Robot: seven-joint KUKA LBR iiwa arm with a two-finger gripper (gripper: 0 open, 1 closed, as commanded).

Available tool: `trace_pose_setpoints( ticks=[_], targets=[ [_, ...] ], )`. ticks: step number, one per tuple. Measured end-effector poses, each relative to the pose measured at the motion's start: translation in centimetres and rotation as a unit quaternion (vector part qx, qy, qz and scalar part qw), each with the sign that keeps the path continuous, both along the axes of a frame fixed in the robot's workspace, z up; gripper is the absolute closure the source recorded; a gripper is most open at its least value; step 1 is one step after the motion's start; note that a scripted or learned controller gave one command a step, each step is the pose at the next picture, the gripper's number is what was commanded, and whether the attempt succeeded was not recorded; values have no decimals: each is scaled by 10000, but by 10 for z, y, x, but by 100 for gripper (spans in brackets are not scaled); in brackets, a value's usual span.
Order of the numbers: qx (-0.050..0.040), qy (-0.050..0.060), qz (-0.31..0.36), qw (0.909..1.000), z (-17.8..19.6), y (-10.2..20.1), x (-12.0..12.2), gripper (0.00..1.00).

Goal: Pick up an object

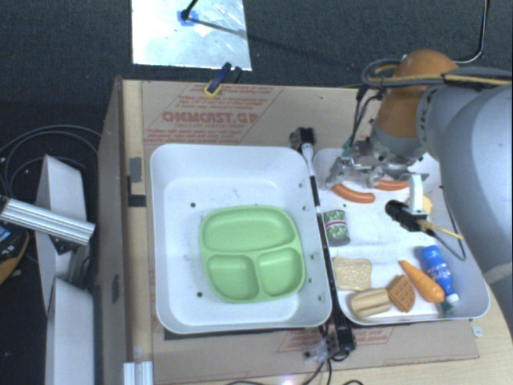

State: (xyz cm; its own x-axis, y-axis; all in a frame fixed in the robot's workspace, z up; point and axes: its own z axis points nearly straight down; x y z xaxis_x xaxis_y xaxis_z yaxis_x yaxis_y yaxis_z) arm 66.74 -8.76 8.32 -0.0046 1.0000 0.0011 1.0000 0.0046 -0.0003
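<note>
At the 6 o'clock end of the right bin, a bread roll is laid just beside a brown waffle biscuit. A carrot is found at 3 o'clock of the biscuit, touching it, and a blue bottle is laid alongside the carrot on its far side. A slice of bread is placed at 12 o'clock of the roll. Further in, a green-labelled can is stood close to the wall shared with the left bin, where a green divided plate is seated (three compartments).

Beyond the can, at the 11 o'clock corner of the right bin, the sausage is laid flat. The pincer is positioned just at 12 o'clock of it; its opening cannot be told, and no object is seen held in it. The worktop is seen beyond both bins.
</note>
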Motion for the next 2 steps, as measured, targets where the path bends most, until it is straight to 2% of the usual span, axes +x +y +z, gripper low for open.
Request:
trace_pose_setpoints(
  ticks=[1,2],
  targets=[
    [-6,-24,12,10000,13,-1,2,100],
    [-4,-27,-3,10000,103,26,-54,100]
  ],
)
